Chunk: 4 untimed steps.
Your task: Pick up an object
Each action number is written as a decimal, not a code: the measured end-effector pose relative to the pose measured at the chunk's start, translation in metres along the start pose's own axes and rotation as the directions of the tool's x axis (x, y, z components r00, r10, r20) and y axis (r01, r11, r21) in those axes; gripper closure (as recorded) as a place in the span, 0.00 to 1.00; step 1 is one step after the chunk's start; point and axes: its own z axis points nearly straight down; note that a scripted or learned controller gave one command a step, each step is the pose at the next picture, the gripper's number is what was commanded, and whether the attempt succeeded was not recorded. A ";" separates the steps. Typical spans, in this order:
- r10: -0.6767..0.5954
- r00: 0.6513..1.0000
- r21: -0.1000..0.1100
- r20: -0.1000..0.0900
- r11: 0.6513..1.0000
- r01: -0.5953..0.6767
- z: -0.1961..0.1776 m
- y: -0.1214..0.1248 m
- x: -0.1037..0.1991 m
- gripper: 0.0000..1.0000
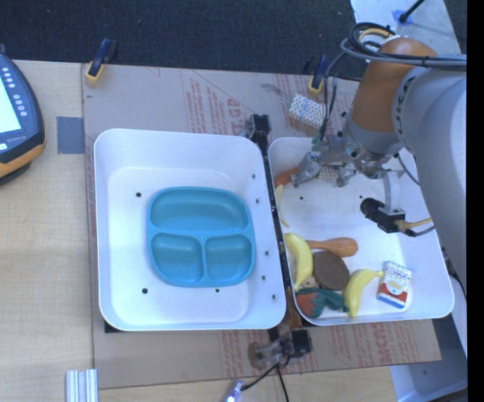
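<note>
White plastic right bin [430, 304], shallow, round-cornered, holding two curved yellow bananas [301, 258] [359, 287], one long axis running up-down, the other slanting; a flat brown round disc [332, 270] between them; an orange spoon-shaped piece [334, 245] lying left-right; a small red-and-white carton [394, 285], print too small to read. Grey metal gripper [336, 167] low over the bin's far left corner, whether spread or closed cannot be told. Blue three-compartment plate [200, 234], smooth, rounded, centred in left bin [116, 224].
</note>
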 end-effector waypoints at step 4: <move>-0.001 1.000 0.000 0.000 1.000 0.001 -0.099 -0.120 0.034 0.00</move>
